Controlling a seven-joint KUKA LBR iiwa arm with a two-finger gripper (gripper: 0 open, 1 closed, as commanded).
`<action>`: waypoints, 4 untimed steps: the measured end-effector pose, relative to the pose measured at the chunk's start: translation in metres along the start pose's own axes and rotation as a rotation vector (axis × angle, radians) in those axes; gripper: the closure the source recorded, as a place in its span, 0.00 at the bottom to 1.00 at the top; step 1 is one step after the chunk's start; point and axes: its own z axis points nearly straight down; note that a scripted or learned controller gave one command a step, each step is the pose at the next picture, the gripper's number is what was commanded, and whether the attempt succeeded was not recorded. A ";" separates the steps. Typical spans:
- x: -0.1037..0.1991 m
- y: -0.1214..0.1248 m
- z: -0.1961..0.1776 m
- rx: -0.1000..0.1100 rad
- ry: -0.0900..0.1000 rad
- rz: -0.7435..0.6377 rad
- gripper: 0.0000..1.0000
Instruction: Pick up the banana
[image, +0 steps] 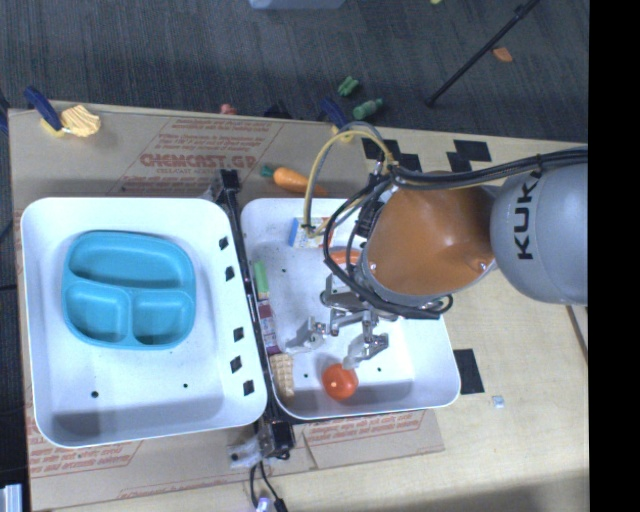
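My gripper (338, 340) hangs low over the front half of the right bin (430, 365), below the orange wrist band (430, 245). Its two metal fingers (306, 335) are spread apart, so it is open, and only white bin floor shows between them. A small red-orange tomato (340, 381) lies just in front of the fingers, apart from them. A corn cob piece (283, 372) rests against the bin's left wall. The arm covers much of the bin's middle and back.
A green item (258, 277), a blue item (296, 232) and a reddish piece (345, 257) lie in the right bin. The left bin (40, 300) holds a blue divided tray (128, 288). A carrot (292, 180) and a yellow object (80, 122) lie outside on the cardboard.
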 end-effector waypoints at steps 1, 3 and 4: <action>0.005 -0.019 0.044 0.016 0.007 -0.179 0.00; -0.032 0.015 -0.048 0.002 0.001 0.118 0.00; -0.078 0.041 -0.048 0.003 0.001 0.209 0.00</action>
